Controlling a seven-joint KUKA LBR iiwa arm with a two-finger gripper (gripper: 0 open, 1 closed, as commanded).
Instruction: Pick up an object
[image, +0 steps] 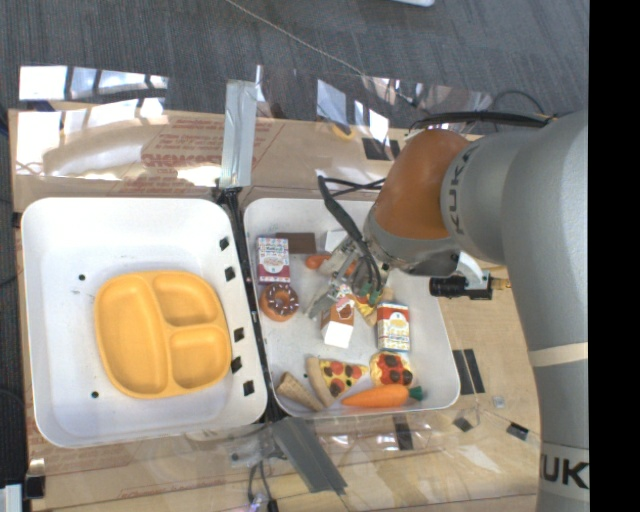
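Two shallow white bins sit side by side on the bench. The left bin (50, 330) holds a single yellow divided plate (160, 332), lying flat near its middle, with one long compartment and two smaller ones.

The right bin (440, 375) holds a cluster of toy food. A small carton with a red and white label (272, 258) lies near the bin's left wall, with a dark brown block (298, 242) just beside its upper right corner. Below the carton is a chocolate doughnut (279, 301). Along the bin's near edge lie a tan wedge (295, 390), a pizza slice (336, 376), a strawberry-like piece (392, 369) and a carrot (378, 397), close together. An upright juice carton (393, 327) stands just above the strawberry piece, and a small milk carton (341, 320) lies beside it toward the middle.

The grey arm (520, 230) with its orange band reaches in from the right, and the gripper (338, 282) hangs low over the middle of the right bin, just above the milk carton. Its metal fingers (326, 298) point down and left, but whether they are spread or closed on anything cannot be told from this angle.
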